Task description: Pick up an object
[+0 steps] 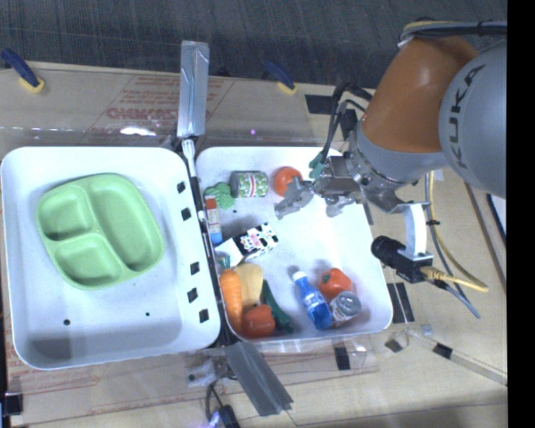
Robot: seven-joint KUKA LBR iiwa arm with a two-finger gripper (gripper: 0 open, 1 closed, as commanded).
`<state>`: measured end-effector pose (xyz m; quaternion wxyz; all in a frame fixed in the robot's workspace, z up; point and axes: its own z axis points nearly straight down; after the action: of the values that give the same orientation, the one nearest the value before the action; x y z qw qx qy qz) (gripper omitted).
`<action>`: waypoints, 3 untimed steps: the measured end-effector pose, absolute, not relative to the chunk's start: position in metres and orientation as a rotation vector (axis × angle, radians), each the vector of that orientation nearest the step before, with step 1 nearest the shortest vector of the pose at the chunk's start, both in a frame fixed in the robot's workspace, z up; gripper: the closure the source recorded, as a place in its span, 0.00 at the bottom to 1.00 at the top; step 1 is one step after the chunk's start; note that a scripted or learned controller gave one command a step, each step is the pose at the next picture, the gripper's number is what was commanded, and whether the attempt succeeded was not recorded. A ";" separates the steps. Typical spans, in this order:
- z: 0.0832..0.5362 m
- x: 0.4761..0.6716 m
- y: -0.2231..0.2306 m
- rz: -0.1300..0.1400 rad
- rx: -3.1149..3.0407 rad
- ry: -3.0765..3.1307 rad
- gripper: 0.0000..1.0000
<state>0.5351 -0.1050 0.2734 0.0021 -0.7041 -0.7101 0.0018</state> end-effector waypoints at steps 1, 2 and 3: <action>0.189 0.483 -0.044 0.008 -2.191 -2.244 0.00; 0.091 0.476 -0.091 0.001 -2.062 -2.365 0.00; 0.100 0.477 -0.091 0.002 -2.054 -2.372 1.00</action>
<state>0.4773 -0.0913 0.1000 0.0018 -0.6547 -0.7559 0.0007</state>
